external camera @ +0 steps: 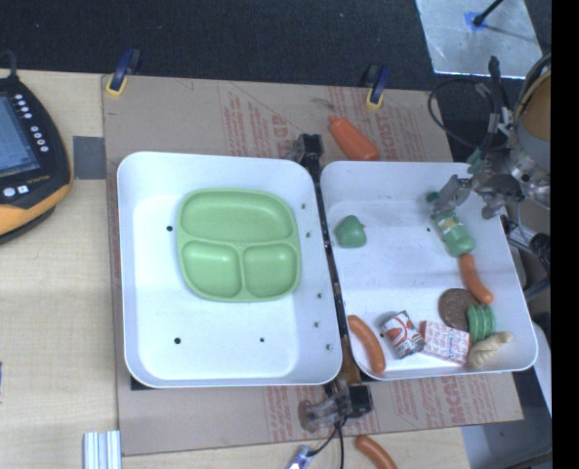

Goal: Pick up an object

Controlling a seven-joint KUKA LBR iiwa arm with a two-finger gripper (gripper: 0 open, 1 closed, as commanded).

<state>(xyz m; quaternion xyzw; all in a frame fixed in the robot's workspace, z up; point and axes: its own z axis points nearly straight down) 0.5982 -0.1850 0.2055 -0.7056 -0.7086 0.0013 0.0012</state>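
Note:
My gripper [457, 195] hangs over the upper right part of the right bin [396, 189], at the end of the arm coming in from the right. Just below it lies a small green and white bottle [455, 234], very close to the gripper or touching it. A green toy vegetable [350, 231] sits near the bin's left wall. An orange sausage [475, 279] lies below the bottle. Along the bin's lower edge are a brown cookie [454, 307], a green piece [480, 320], a beige piece [489, 348], a red and white packet [445, 342], a small can [400, 333] and a hot dog [366, 344].
The left bin [147, 291] holds a green divided plate [239, 242]. An orange carrot [352, 139] lies on the cardboard behind the bins, and another sausage [377, 449] lies in front. A teach pendant [16, 154] rests at the far left.

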